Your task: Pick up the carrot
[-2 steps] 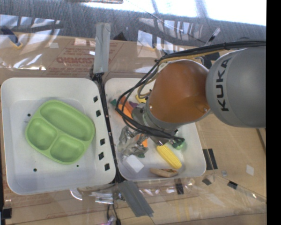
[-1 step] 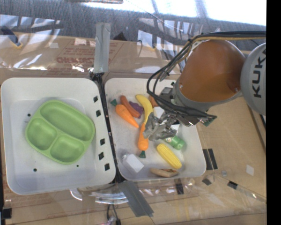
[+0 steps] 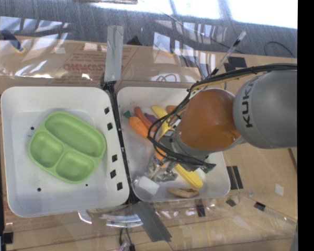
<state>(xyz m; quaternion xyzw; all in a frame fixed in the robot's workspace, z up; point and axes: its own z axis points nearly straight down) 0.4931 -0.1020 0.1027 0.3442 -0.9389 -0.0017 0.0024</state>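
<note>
Far to the gripper's left sits the left bin (image 3: 13, 156), with a green divided plate (image 3: 67, 146) in it; nothing there bears on the grasp. The risks gather in the right bin (image 3: 126, 101), where the gripper (image 3: 162, 170) hangs low over a crowded heap. Whether it is apart or together I cannot tell, because the arm (image 3: 235, 119) and its cables hide much of it.

The carrot (image 3: 139, 125) lies up and to the left of the gripper, apart from it: orange, slim, tapering, laid at a slant. A second orange piece (image 3: 140, 112) lies just beside it, and a purple item (image 3: 149, 118) and a yellow one (image 3: 159, 111) crowd close on its right. A descent from here would probably land on the wrong thing, since the corn cob (image 3: 191, 177) lies just right of the gripper, a white block (image 3: 145, 185) just below and to its left, and a tan piece (image 3: 182, 192) below. If the gripper shifts to the carrot, its neighbours may be caught with it, or the smooth tapered body may slip free.
</note>
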